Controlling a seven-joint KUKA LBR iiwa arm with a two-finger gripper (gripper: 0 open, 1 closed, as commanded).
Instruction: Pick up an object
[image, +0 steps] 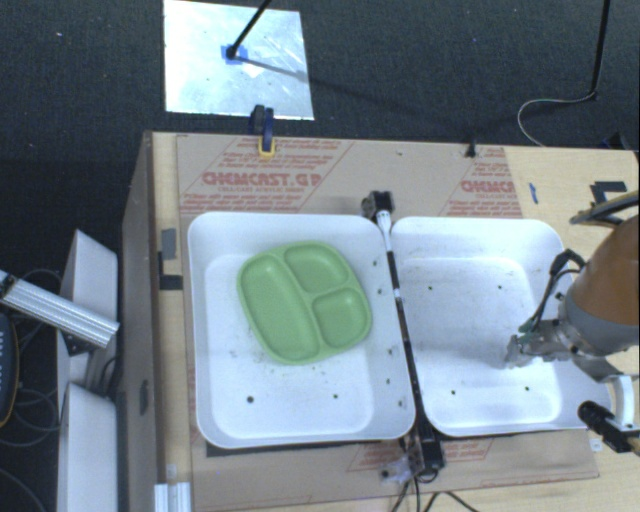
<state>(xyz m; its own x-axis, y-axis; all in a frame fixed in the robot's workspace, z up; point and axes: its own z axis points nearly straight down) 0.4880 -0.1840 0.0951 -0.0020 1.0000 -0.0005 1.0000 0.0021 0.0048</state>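
Dark carpet surrounds the bench (330, 165). We see a green tray (303, 301) lying in the left bin (225, 400). Over the right bin (470, 400), the gripper (527, 348) blurs; we cannot tell its fingers' state.
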